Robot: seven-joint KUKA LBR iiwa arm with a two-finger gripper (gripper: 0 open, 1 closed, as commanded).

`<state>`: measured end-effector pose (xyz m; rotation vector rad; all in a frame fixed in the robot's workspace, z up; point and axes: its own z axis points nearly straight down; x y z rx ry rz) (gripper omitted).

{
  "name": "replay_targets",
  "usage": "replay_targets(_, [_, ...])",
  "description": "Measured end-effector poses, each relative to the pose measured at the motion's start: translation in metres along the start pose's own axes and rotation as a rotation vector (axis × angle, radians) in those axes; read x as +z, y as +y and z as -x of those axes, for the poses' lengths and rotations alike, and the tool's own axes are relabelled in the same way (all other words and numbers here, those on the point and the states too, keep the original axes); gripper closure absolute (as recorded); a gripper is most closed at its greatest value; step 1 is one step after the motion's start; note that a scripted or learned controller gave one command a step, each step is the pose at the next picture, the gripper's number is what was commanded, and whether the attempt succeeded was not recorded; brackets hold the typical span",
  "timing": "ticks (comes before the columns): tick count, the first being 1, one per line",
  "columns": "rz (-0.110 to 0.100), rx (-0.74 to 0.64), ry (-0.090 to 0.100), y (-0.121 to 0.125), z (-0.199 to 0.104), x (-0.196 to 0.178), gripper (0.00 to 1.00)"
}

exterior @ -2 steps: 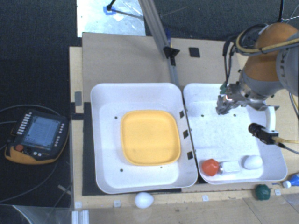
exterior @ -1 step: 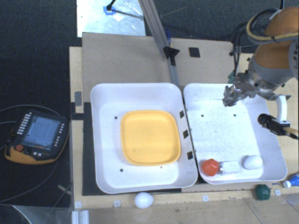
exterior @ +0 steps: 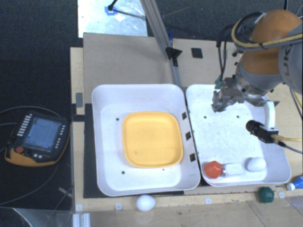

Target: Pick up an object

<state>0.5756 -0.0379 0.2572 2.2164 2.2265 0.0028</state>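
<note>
Gripper [exterior: 220,103] hangs over the right bin's [exterior: 227,141] far end; its grip state cannot be told. Orange ball [exterior: 213,169] lies at the near edge.

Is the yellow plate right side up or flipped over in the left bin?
Right side up, it seems: the yellow plate lies flat on the left bin's floor, its raised rim ringing a slightly sunken centre.

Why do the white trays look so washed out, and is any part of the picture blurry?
In the camera view, bright light from above bleaches both trays, so the white egg nearly blends in; the yellow plate stays clear. The gripper looks soft and murky, its shape hard to read.
</note>
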Motion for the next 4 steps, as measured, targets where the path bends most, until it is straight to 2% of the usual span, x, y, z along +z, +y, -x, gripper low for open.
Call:
replay_targets(2, [-0.002,0.000,0.000,-0.048,-0.093,0.027,1.00])
replay_targets(3, [-0.001,0.001,0.000,-0.050,-0.137,0.020,1.00])
replay_targets(4, [-0.001,0.005,-0.001,-0.064,-0.135,0.023,1.00])
